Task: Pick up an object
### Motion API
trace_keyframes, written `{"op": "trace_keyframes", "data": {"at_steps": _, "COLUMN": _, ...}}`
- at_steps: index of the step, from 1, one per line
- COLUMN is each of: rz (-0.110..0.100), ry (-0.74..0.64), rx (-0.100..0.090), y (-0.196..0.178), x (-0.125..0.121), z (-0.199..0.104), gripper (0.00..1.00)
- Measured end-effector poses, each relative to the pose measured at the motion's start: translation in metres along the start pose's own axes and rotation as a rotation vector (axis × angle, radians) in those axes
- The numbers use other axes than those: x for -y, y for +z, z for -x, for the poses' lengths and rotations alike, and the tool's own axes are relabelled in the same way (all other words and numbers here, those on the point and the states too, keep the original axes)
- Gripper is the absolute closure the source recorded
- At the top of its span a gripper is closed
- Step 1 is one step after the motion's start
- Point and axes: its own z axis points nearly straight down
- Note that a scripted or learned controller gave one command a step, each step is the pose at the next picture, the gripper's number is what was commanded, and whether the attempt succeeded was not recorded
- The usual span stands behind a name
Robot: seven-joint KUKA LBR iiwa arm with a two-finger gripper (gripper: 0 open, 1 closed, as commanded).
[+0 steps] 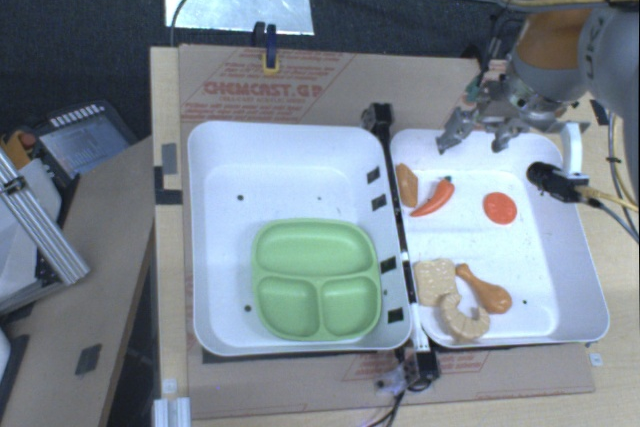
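My gripper (473,137) hangs over the far edge of the right bin (570,265), its two fingers spread open with nothing between them. Below it in that bin lie a red-orange chili pepper (433,198), an orange-brown oblong piece (406,184) by the left wall, and a round red slice (500,207). Nearer the front sit a tan cracker (434,279), a chicken drumstick (485,287) and a pale curved piece (464,319). All of them lie apart from the gripper.
The left bin (230,175) holds a green divided plate (316,278) at its front. Black clips (379,118) run along the seam between the bins. A cardboard sheet (290,85) lies under both bins. Grey equipment (40,215) stands at the left.
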Motion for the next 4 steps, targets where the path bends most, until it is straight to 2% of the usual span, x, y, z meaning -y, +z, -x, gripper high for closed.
{"op": "trace_keyframes", "data": {"at_steps": 1, "rz": 0.013, "ry": -0.002, "rx": 0.001, "y": -0.008, "x": -0.003, "z": 0.0, "gripper": 0.0}}
{"op": "trace_keyframes", "data": {"at_steps": 2, "rz": 0.01, "ry": -0.001, "rx": 0.001, "y": 0.034, "x": -0.005, "z": -0.001, "gripper": 0.0}}
{"op": "trace_keyframes", "data": {"at_steps": 3, "rz": 0.009, "ry": -0.004, "rx": 0.001, "y": 0.091, "x": -0.01, "z": -0.009, "gripper": 0.0}}
{"op": "trace_keyframes", "data": {"at_steps": 4, "rz": 0.012, "ry": -0.004, "rx": 0.002, "y": 0.127, "x": -0.011, "z": -0.009, "gripper": 0.0}}
